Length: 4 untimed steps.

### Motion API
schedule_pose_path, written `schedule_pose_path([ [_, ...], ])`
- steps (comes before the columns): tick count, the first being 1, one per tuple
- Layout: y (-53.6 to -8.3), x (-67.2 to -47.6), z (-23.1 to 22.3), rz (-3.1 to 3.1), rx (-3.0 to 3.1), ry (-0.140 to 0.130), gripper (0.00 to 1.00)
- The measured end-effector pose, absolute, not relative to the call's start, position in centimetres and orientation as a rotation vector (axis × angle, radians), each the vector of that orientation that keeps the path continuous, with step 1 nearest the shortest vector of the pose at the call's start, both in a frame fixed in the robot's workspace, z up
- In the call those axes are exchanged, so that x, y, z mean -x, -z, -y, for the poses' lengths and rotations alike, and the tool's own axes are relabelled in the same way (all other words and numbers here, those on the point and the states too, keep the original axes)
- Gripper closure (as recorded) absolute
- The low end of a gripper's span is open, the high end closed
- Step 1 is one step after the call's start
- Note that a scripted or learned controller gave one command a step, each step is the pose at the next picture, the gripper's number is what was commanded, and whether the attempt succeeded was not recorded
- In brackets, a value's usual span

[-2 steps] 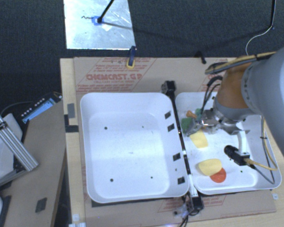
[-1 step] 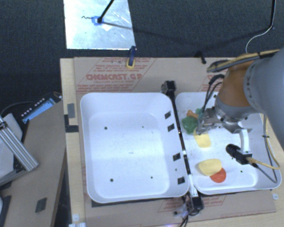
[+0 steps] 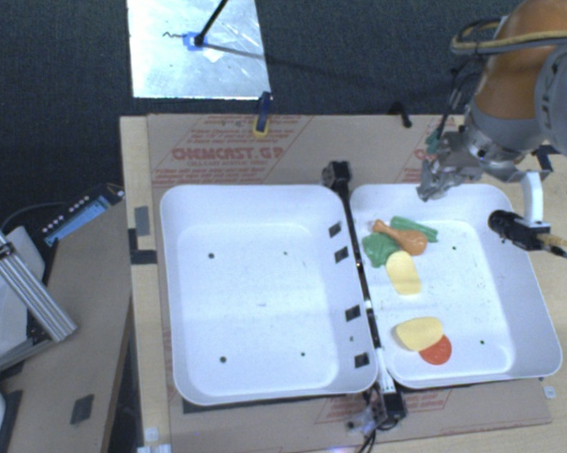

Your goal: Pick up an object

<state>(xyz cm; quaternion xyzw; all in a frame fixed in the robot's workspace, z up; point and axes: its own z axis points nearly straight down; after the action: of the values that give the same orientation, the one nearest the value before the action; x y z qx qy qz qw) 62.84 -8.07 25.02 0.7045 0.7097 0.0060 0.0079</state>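
Observation:
Several toy foods lie in the right bin (image 3: 512,295). An orange drumstick (image 3: 401,234) rests across green leafy pieces (image 3: 383,247) near the bin's far left corner. A pale yellow oval piece (image 3: 404,274) lies just in front of them. Nearer the front edge, a yellow wedge (image 3: 419,333) overlaps a red round slice (image 3: 436,350). My gripper (image 3: 435,185) hangs over the far rim of the right bin, above and to the right of the drumstick, with nothing seen held in it.
The left bin (image 3: 258,288) sits beside the right one, joined by a black hinge strip (image 3: 356,274). A black fixture (image 3: 513,228) juts over the right bin's right rim. A shiny metal sheet (image 3: 198,44) lies beyond the bench.

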Motion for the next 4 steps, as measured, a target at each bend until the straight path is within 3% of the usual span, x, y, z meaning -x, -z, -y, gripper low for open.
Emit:
schedule_pose_path([
  [1,-18.1,-55.0,6.8,-2.228,-2.227,0.008,1.00],
  [2,-8.0,-50.4,8.5,-2.221,-2.227,0.004,1.00],
  [3,-19.0,-50.6,8.0,-2.220,-2.210,-0.011,1.00],
  [4,-8.8,-49.2,9.3,-2.225,-2.227,0.008,1.00],
])
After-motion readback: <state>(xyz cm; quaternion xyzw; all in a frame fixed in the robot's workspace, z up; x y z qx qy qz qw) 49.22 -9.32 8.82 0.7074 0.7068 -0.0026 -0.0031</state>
